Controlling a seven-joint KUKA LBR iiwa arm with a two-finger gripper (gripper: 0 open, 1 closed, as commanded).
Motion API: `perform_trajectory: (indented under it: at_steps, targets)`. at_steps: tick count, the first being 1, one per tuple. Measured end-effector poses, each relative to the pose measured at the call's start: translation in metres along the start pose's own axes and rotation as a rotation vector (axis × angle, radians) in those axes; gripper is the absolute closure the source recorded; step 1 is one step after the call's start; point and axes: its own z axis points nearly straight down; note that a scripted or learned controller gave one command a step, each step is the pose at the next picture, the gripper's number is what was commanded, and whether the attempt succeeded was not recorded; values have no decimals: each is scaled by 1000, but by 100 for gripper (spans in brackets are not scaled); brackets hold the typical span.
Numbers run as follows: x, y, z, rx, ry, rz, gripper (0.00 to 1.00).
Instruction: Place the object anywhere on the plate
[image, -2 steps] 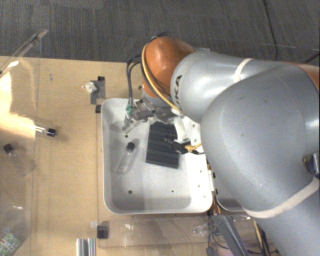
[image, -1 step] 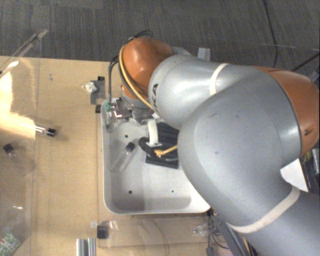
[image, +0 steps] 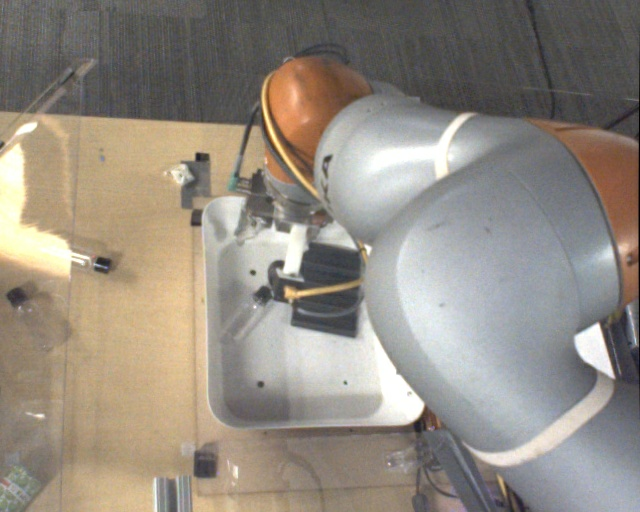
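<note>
Pincer (image: 258, 218) sits low over the white bin (image: 300, 400), in its 11 o'clock corner, close to the rim. Apart or together: cannot tell, the wrist hides it from above. Nothing seen held.

Likely object: a small clear vial (image: 247, 314) with a dark cap, lying on its side on the bin floor toward the 9 o'clock wall, cap end pointing to about 1 o'clock. It is near the pincer, at its 6 o'clock, and apart from it as far as I can judge. A similar spare vial (image: 92, 263) lies out on the surface (image: 130, 380) at 9 o'clock, well apart from the bin.

The arm (image: 480, 300) covers everything from 2 to 5 o'clock. Where the plate lies I cannot tell.

Risks, my judgement:
- Miss. The pincer is offset toward 12 o'clock from the vial, so a straight descent from here would close on bare floor.
- Roll. The vial is round and on its side, and a glancing touch could send it away across the smooth floor.
- Wall. It lies close to the 9 o'clock wall, which leaves little room on that side, so the pincer could strike the rim.
- Slip. Smooth clear body, so a grip near the cap could let it swing or drop during the carry.
- Blind placing. With the arm masking the far side, a release off the plate's edge could go unnoticed.
</note>
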Motion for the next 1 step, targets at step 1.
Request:
perform_trajectory:
  at_steps: [1]
  targets:
    - [-18, 2, 18, -8, 11, 434, 0]
